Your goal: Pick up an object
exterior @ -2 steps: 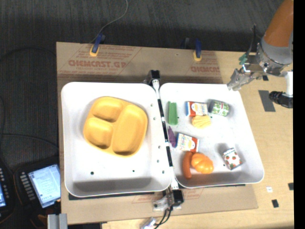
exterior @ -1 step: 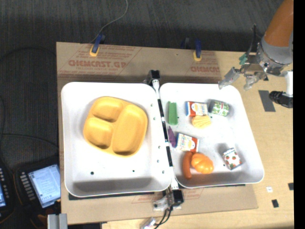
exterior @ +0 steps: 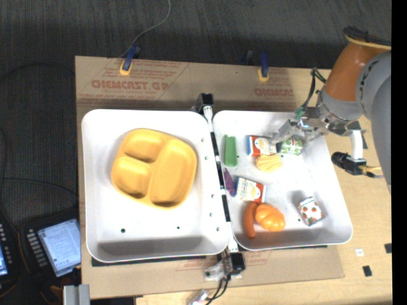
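The right bin (exterior: 331, 189) serves as the landmark. The gripper (exterior: 294, 134) hangs over its far half, reaching in from the arm (exterior: 356, 81), whose grey body and orange band are cut off at the frame's right edge. Whether the jaws are apart or together cannot be told: the metal at the tip blurs into the objects beneath it. Directly under the tip lies a small green-and-white can (exterior: 292, 147), its far side hidden by the gripper; contact between them cannot be made out.

Toward the bin's centre from the can sits a red-and-white carton (exterior: 258, 145), with a pale yellow ridged piece (exterior: 269, 162) touching its near edge. Along the bin's left wall stands a green block (exterior: 229, 151), and nearer the camera a thin purple item (exterior: 228, 179), partly hidden by the dividing rim. A second small carton (exterior: 249, 189) lies near the bin's middle. At the near edge, an orange fruit (exterior: 271, 218) rests against a red-orange carrot-like piece (exterior: 250, 220), overlapping it. A red-and-white patterned cube (exterior: 310, 211) sits in the near right corner.

Left of the right bin, the left bin (exterior: 102, 234) holds a yellow divided tray (exterior: 154, 166).
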### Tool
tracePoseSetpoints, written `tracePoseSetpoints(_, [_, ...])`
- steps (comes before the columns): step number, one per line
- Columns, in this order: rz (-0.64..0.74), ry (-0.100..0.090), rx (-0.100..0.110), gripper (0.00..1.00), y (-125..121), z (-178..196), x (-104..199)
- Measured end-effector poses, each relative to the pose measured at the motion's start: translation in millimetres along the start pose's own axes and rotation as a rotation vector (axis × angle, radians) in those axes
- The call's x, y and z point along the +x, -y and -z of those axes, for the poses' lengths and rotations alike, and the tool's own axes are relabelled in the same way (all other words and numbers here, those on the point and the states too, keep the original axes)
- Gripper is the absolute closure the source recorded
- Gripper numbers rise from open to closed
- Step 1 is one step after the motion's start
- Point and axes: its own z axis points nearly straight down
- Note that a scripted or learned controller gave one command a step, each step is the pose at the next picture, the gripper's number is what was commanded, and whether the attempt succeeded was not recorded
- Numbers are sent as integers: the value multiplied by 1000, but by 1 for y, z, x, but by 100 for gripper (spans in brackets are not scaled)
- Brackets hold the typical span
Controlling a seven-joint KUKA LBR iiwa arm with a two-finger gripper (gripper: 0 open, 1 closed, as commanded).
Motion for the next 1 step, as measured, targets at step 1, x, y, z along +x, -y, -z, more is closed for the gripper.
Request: tracePoseSetpoints(1, [-1, 7, 0, 100, 1, 10, -3])
